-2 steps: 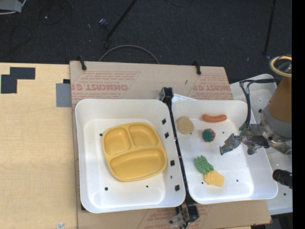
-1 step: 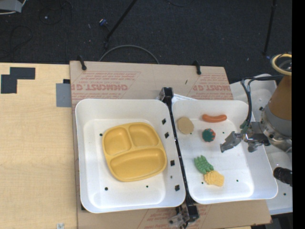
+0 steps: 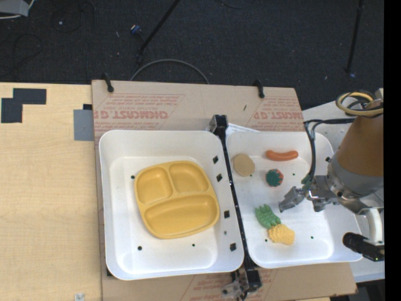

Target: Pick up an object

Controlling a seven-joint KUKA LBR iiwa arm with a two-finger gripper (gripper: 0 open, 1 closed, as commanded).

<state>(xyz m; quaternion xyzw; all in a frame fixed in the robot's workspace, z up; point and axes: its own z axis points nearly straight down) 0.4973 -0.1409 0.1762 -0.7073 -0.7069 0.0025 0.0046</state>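
Dark carpeted floor [image 3: 250, 30] strewn with black cables [image 3: 169, 11] lies beyond a pale wooden bench [image 3: 44, 199].

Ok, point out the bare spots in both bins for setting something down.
Left bin: bare floor rings the yellow tray, widest along the near edge. Right bin: free near strip beyond the corn. Crowded among cookie, sausage, green ball, lettuce and gripper.

A yellow tray [image 3: 177, 199] sits in a white bin [image 3: 119, 231]; beside it are an orange sausage [image 3: 281, 155] and green toy [image 3: 267, 216].

Cardboard sheet [image 3: 188, 108] bears upside-down red print "CHEMCAST GP".
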